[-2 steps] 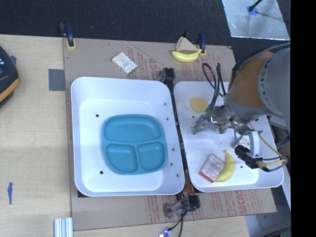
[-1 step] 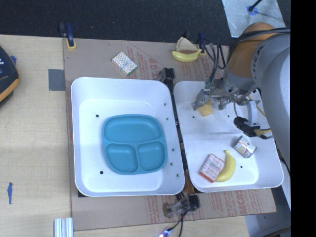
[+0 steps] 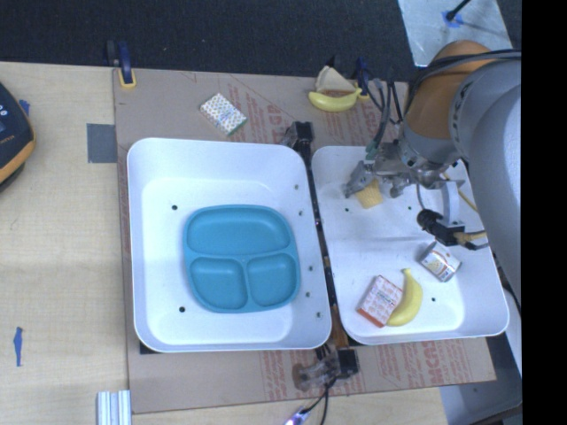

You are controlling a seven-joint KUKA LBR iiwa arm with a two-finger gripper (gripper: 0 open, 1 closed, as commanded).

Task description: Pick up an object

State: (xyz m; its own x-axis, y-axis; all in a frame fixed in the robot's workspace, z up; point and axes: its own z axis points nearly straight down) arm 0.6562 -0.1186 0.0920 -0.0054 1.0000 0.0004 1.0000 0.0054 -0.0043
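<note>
We are looking at the claw (image 3: 376,182) hanging low over the far half of the right bin (image 3: 400,237), and we cannot tell whether it is open or closed. The arm (image 3: 483,104) is coming in from the claw's right.

A pale yellow block (image 3: 369,197) is lying on the bin floor just under the claw's near edge. We cannot tell whether the two are touching, and we are not seeing the block held.

Farther from the claw, toward the near right, a small silvery packet (image 3: 439,264) is resting on the same floor. Beyond it, well apart from the claw at the near side, a banana (image 3: 408,297) is lying curved beside a red and white box (image 3: 379,299), the two touching or nearly so.

To the claw's left, the left bin (image 3: 159,193) is holding a blue tray (image 3: 241,257) with three sections.

Behind the claw, out on the bench, a second banana (image 3: 333,101) is lying. Farther left of the claw, a patterned sachet (image 3: 222,112) is lying there too.
</note>
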